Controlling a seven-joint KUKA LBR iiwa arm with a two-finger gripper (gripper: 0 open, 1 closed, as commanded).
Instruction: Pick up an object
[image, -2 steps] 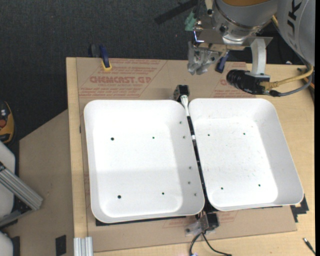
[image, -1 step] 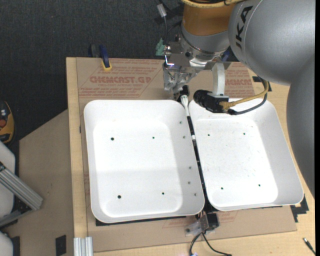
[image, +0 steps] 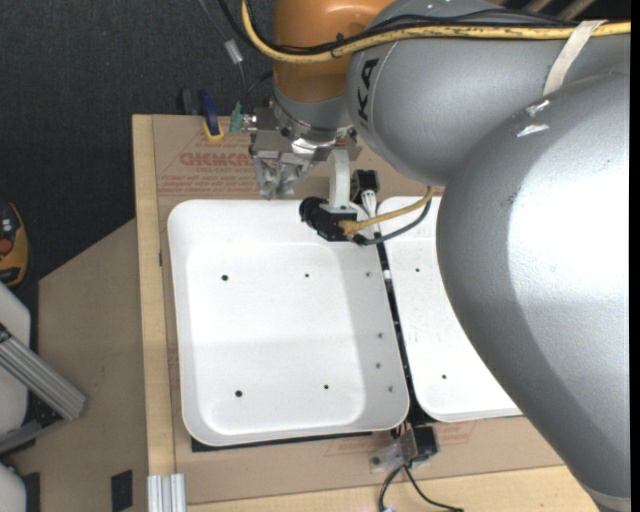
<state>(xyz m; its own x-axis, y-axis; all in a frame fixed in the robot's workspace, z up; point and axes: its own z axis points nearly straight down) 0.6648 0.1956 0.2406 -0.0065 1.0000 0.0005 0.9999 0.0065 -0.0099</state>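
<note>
Tan board covers the bench (image: 160, 400), and at its near edge a small black plug with a dark cable (image: 415, 445) lies just in front of the bins, while a grey slotted metal rail (image: 40, 385) slants past the near left corner. On the board sit two shallow white plastic bins side by side. The left white bin (image: 185, 300) is square with rounded corners, its floor marked by a few small dark dots. The right white bin (image: 450, 390) is largely covered by the bulky grey arm (image: 540, 250) that comes in from the right. A thin black strip (image: 395, 310) runs along the seam where the two bins meet. Farther back, the metal gripper (image: 280, 175) hangs over the far rim of the left bin, near its far right corner, below the orange band (image: 320, 40) of the wrist. Whether the claw is open or closed cannot be told from this angle, and nothing can be made out in its hold. A black fitting with yellow and black cables (image: 330, 215) hangs just beside it, over the corner between the bins. No loose object to pick can be told apart on the visible bin floors. Faded red lettering (image: 205, 160) crosses the board behind the bins, a small blue and yellow piece (image: 208, 115) stands at its far edge, and dark carpet-like floor (image: 90, 70) lies beyond.
</note>
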